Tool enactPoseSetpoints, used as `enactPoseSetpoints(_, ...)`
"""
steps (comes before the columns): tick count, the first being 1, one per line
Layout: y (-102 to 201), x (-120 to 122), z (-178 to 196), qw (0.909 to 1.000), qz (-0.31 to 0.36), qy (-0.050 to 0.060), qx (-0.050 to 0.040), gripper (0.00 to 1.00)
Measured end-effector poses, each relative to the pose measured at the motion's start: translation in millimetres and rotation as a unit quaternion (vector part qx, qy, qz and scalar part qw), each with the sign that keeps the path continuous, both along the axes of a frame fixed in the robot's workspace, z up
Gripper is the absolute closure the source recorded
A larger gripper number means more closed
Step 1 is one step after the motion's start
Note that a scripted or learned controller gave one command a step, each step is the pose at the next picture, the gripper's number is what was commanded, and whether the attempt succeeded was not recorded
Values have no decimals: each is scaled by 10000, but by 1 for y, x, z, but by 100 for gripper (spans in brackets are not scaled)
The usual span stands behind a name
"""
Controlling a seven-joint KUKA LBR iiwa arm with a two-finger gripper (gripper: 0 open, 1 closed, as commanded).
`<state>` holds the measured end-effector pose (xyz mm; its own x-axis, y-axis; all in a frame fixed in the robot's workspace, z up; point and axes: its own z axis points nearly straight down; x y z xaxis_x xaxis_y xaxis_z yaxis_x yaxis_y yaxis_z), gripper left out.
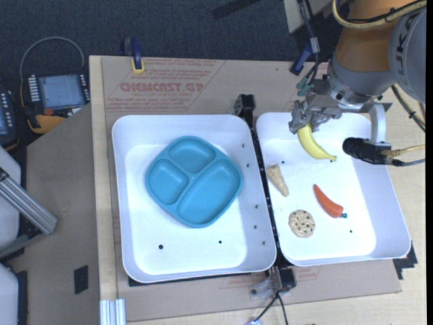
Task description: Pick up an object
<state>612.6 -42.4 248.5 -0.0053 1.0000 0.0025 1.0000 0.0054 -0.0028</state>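
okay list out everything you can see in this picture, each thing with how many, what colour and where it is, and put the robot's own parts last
Bins: two, white, side by side on the bench.
Divided plate: one, blue, middle of the left bin.
Banana: one, yellow, upper part of the right bin, top end at the end effector.
Cone-shaped piece: one, beige, left side of the right bin.
Carrot: one, orange-red, centre-right of the right bin.
Cookie: one, tan with dark chips, lower part of the right bin.
Arm: one, grey with orange band, top right.
End effector: one, grey, over the banana's top end.

yellow banana (314,143), curved, right bin's (385,202) far end
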Motion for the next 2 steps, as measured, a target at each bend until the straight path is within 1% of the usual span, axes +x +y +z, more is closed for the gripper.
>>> enactPoseSetpoints(1, 47, -9, 2, 10000, 0, 1, 0, 100)
enactPoseSetpoints(2, 104, -27, -13, 10000, 3, 10, -3, 100)
